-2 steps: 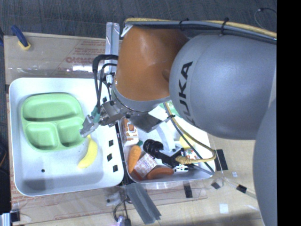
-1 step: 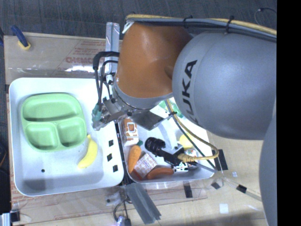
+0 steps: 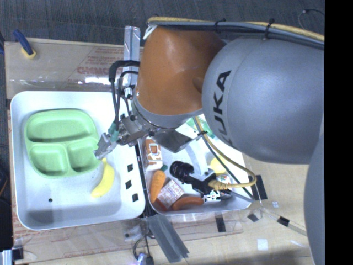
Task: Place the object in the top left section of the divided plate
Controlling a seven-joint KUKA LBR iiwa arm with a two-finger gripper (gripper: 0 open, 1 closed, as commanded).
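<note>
A green divided plate (image 3: 57,127) lies in the left bin (image 3: 33,214), with one wide section at the far side and two smaller ones nearer the front. My gripper (image 3: 104,147) hangs low at the plate's right rim, beside the small right-hand section. A yellow banana (image 3: 103,181) lies on the bin floor just in front of the gripper, apart from the plate. I see nothing clearly held. The orange and grey arm hides the back of the right bin.
In the right bin (image 3: 242,203) lie a snack packet (image 3: 153,154), an orange carrot-like piece (image 3: 157,183), a white-and-red wrapper (image 3: 172,191), a reddish sausage shape (image 3: 187,202) and a yellow item (image 3: 217,164). A blue-and-yellow clip (image 3: 24,43) sits outside at the far left corner.
</note>
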